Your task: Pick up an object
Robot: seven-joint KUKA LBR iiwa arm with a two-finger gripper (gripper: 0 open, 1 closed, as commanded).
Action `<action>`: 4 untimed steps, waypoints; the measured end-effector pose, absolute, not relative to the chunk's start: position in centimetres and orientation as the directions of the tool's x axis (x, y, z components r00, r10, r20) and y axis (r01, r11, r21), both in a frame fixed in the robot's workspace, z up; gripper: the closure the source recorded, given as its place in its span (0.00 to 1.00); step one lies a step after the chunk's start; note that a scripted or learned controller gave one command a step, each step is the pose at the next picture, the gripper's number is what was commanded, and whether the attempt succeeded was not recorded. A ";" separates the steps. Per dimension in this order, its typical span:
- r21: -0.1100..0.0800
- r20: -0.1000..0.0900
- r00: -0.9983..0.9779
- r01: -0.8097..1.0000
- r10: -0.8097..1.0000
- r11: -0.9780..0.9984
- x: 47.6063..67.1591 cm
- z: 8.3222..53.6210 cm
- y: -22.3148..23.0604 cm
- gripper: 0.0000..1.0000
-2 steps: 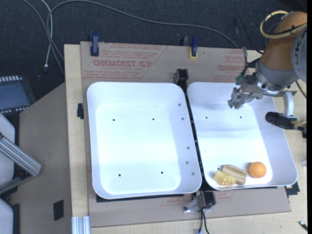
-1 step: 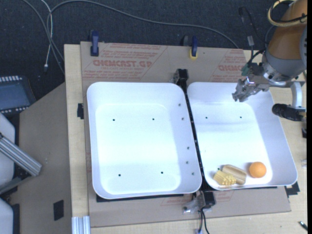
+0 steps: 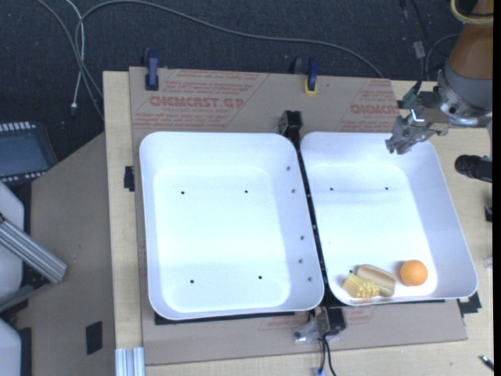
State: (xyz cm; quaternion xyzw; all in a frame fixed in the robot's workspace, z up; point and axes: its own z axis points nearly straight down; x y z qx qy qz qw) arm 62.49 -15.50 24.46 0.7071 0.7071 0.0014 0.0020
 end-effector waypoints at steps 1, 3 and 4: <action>0.002 0.000 -0.004 1.000 1.000 0.004 61.7 25.1 -10.6 1.00; 0.000 0.001 -0.005 1.000 1.000 0.005 59.8 23.4 -0.5 1.00; 0.000 0.002 -0.005 1.000 1.000 0.005 58.3 23.8 5.3 1.00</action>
